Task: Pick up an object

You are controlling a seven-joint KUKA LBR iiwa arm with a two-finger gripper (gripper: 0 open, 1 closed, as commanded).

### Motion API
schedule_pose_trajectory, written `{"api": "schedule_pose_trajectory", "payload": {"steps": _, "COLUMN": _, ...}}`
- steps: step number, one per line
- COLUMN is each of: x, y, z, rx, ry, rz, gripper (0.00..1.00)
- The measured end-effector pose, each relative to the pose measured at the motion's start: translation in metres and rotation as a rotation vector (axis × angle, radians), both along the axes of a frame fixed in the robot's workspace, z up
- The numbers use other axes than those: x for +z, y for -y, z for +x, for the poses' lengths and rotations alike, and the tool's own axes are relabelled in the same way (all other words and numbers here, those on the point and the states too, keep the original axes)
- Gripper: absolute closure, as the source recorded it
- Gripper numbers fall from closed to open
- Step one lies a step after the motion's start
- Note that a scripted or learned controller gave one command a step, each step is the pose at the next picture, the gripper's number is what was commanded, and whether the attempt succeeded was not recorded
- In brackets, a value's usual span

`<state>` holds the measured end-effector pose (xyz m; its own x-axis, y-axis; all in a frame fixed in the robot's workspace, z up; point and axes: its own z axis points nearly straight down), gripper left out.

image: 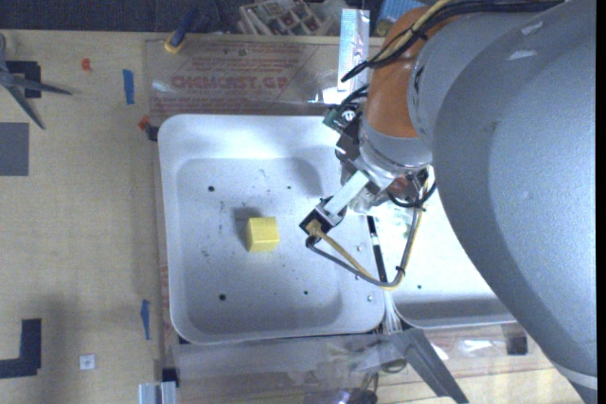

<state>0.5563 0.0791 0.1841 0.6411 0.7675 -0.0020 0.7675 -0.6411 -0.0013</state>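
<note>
A small yellow block [262, 234] lies on the floor of the left white bin [176, 203], a little left of its middle. My gripper [377, 246] hangs below the orange-banded wrist over the strip where the two bins meet, well to the right of the block and apart from it. Nothing shows in its grasp. The bulk of the grey arm covers most of the right bin [445, 293].
Small dark specks dot the left bin's floor. A clear plastic sheet with red lettering [237, 76] lies behind the bins. On the wooden bench at the left are black tools [24, 85] and bits of blue tape [129, 86].
</note>
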Motion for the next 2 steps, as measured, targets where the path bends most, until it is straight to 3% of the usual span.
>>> {"api": "schedule_pose_trajectory", "payload": {"steps": 1, "x": 0.000, "y": 0.027, "z": -0.018, "rx": -0.368, "ry": -0.004, "rz": 0.000, "gripper": 1.00}}
{"api": "schedule_pose_trajectory", "payload": {"steps": 2, "x": 0.007, "y": 0.039, "z": 0.018, "rx": -0.354, "ry": 0.000, "rz": 0.000, "gripper": 1.00}}
